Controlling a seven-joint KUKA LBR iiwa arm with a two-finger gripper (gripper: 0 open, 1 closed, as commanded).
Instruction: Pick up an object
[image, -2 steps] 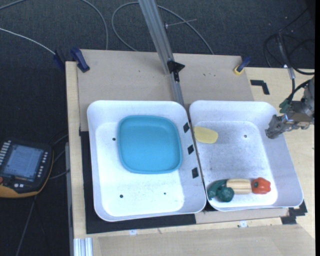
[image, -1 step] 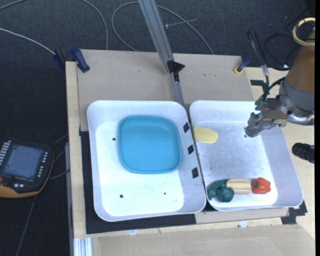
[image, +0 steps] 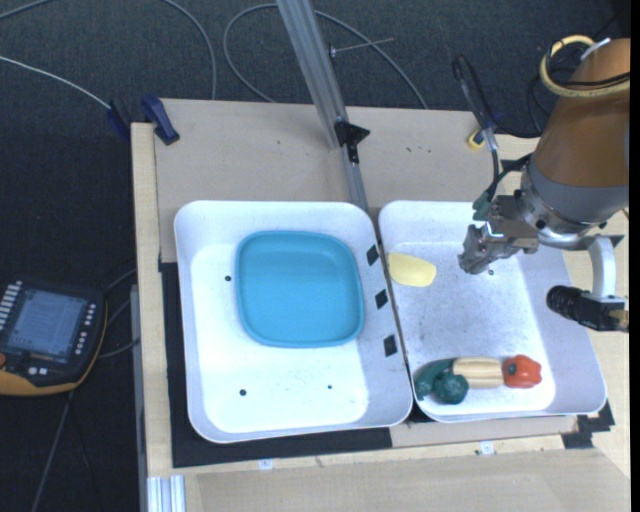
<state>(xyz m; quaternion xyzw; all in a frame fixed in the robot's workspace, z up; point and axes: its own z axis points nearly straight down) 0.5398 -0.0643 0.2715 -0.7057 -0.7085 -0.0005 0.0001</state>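
The right bin (image: 560, 398) holds a pale yellow lemon-shaped piece (image: 411, 269) near its left wall. Along its front edge lie a dark green lump (image: 443, 383), a tan bun-like roll (image: 478, 372) and a red tomato-like piece (image: 521, 371), side by side. A square blue plate (image: 299, 288) lies in the left bin (image: 200, 330). My gripper (image: 482, 257) hangs over the upper middle of the right bin, to the right of the yellow piece and apart from it. I see nothing between its fingers.
A metal pole (image: 325, 75) slants in from the top and ends between the bins. Black clips (image: 380, 298) line the shared wall. Cables run over the dark floor behind the bench, and a handheld pendant (image: 45, 335) lies far left.
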